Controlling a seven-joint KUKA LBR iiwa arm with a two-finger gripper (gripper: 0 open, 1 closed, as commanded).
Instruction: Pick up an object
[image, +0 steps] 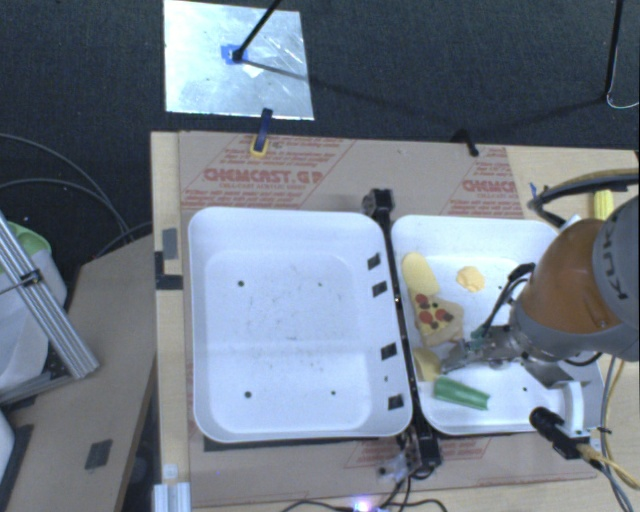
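Note:
The right bin (520, 235) holds several toy foods. A yellow banana-like piece (415, 268) lies at its left side, with a pizza slice with red dots (437, 315) just below it. A small yellow lump (470, 278) sits further right. A green oblong piece (461, 393) lies near the front wall, and a pale yellow piece (427, 363) rests by the left wall. My gripper (460, 351) is low in this bin, just below the pizza slice and above the green piece, beside the pale yellow piece. The arm's orange band (565, 290) rises behind it.
The left bin (290, 325) sits beside the right one, split by a black divider with clips (395, 310). Cardboard (300, 170) lies under both bins. A metal sheet (238, 60) lies at the back, and a frame (40, 300) stands at far left.

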